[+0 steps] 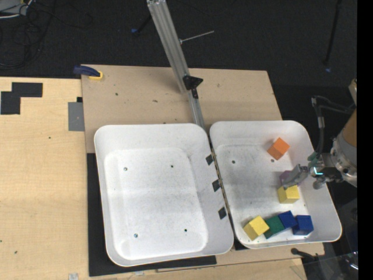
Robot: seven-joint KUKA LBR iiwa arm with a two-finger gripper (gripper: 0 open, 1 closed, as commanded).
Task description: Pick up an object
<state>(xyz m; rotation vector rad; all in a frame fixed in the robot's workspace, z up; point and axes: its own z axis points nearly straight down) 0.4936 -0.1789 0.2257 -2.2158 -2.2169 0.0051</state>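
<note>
A: Nearest the lens, low in the right bin: a row of four blocks. Yellow block, green block, blue block, second blue block. They sit touching or nearly so, along the bin's front wall.

B: And the gripper?

A: Gripper reaches in from the right, over the right bin's right half. Its grey fingers lie directly above a small yellow cube. The fingers look narrow, but the view is coarse there and I cannot tell whether they are spread or closed. Nothing visible between them.

B: Is the yellow cube touched?

A: Possibly at its top edge; hard to say. It rests on the bin floor, roughly square to the camera, no real long axis.

B: Anything crowding it?

A: Orange cube lies up-left of the gripper, apart, turned corner-on. The block row sits below, near but separate. The bin's right wall is close by.

B: Surroundings?

A: Left bin adjoins the right one, black clips at the seam. Both rest on a tan bench. A slanted aluminium rail rises behind. A blue-and-yellow clamp sits at the bench's far left corner. Dark floor beyond, with cables.
</note>
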